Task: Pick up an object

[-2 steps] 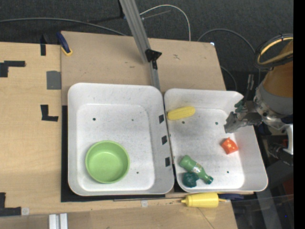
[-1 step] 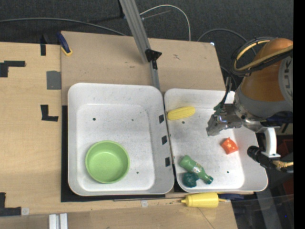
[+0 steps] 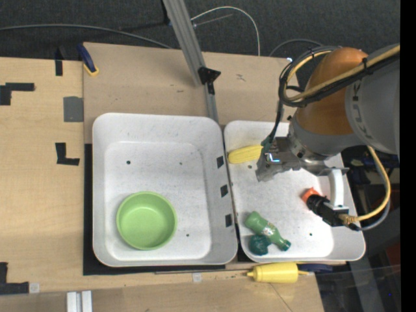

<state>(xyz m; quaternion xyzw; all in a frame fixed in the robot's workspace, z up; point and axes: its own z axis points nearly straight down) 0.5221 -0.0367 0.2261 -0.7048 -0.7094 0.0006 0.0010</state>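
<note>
A yellow object (image 3: 275, 273) lay on the bench edge below the right bin (image 3: 338, 242). Inside that bin lay a green bottle (image 3: 266, 227) and a yellow piece (image 3: 246, 154), which the gripper (image 3: 268, 168) hovered just beside.

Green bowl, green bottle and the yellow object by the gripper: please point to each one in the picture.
Green bowl (image 3: 146, 220): camera view, on the middle of its inside.
Green bottle (image 3: 266, 228): camera view, on its body.
Yellow object (image 3: 245, 154): camera view, on its middle, left of the gripper (image 3: 268, 166).
</note>
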